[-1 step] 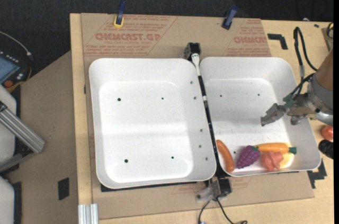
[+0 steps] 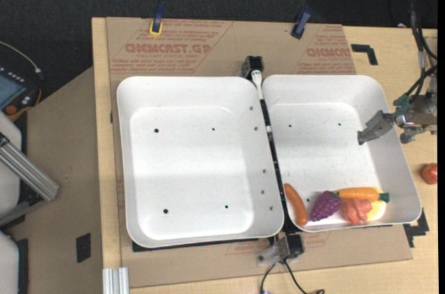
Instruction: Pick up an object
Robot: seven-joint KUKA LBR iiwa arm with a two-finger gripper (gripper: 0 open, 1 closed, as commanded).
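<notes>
Several toy foods lie along the near edge of the right bin [image 2: 327, 94]: an orange sausage [image 2: 295, 204], a purple bunch of grapes [image 2: 325, 205], an orange carrot [image 2: 359, 194], a pink piece [image 2: 354, 211] and a yellow piece [image 2: 376, 212]. My gripper [image 2: 389, 128] hovers over the bin's right rim, well behind the toys. It is open, with one grey finger [image 2: 372, 127] pointing left over the bin floor and nothing between the fingers.
The left bin [image 2: 191, 160] sits beside the right one, with a black strip along the seam between them. A small red object [image 2: 430, 173] lies on the bench outside the right bin. Clamps hold the cardboard base at the back edge.
</notes>
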